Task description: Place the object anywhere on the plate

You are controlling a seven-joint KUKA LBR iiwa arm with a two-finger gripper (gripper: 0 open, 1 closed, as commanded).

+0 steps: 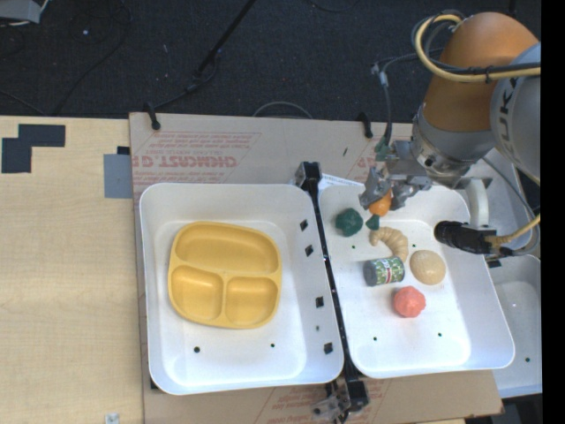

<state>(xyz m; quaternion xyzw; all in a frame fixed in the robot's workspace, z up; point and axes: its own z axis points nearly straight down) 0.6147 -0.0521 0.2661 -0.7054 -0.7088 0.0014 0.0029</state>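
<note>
A yellow plate (225,273) with three compartments lies in the left bin (168,360). My gripper (387,200) hangs over the far part of the right bin (459,343). A small orange toy with a green tip (380,207) sits between its fingertips, and the fingers are closed on it. The toy is just above the bin floor, to the right of a dark green lump (349,222). The plate is well off to the gripper's left, across the divider between the bins.
In the right bin lie a beige croissant-shaped piece (390,238), a small green-labelled can (385,271) on its side, a tan egg-shaped item (427,266) and a red ball (409,302). A black fitting (459,234) juts in from the right.
</note>
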